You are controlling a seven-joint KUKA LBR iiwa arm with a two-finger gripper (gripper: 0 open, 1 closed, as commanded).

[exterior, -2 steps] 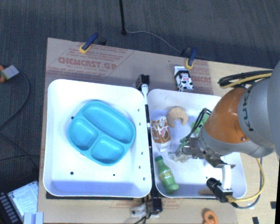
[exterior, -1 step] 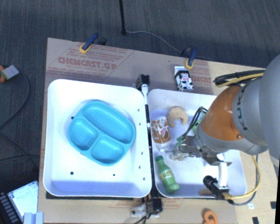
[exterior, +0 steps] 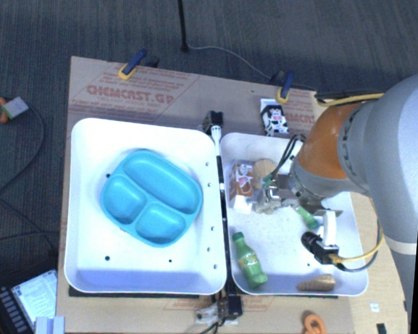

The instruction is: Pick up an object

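Grey arm's tool (exterior: 265,202) sits low in right shallow white bin (exterior: 351,288), near far-left corner. Finger state cannot be told. Green plastic bottle (exterior: 249,259) lies by bin's left wall.

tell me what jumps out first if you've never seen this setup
The bright blue divided tray lying in the left white bin draws the eye first. Next comes the big grey arm with its orange band, reaching in from the right so its gripper sits low in the right bin among small items. A green bottle lies near that bin's front left corner.
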